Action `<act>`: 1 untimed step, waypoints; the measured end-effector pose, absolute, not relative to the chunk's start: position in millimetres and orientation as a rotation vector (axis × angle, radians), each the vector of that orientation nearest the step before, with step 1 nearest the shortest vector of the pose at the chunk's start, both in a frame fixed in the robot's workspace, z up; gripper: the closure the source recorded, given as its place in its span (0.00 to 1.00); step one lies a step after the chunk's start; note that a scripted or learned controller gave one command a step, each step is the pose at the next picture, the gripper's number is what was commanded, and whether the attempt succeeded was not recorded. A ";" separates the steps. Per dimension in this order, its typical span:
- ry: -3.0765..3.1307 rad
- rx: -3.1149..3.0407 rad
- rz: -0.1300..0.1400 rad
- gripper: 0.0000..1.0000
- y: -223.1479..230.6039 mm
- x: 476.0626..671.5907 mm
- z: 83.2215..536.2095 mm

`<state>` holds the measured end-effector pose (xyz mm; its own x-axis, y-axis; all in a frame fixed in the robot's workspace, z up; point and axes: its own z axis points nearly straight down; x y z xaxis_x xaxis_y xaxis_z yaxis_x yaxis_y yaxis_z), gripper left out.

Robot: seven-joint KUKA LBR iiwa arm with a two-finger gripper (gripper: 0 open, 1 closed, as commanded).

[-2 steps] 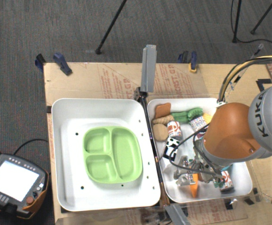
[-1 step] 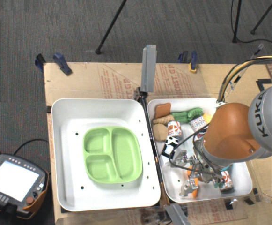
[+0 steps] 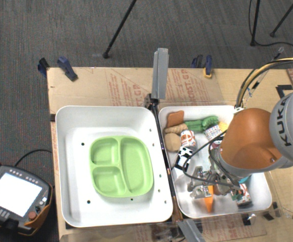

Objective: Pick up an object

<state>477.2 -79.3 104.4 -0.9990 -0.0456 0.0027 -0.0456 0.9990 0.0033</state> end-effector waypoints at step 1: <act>-3.110 -0.438 -0.001 1.00 -87.8 486.8 86.1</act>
<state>486.8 -87.8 86.1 -0.9611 0.2764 0.0013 0.2764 0.9611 0.0005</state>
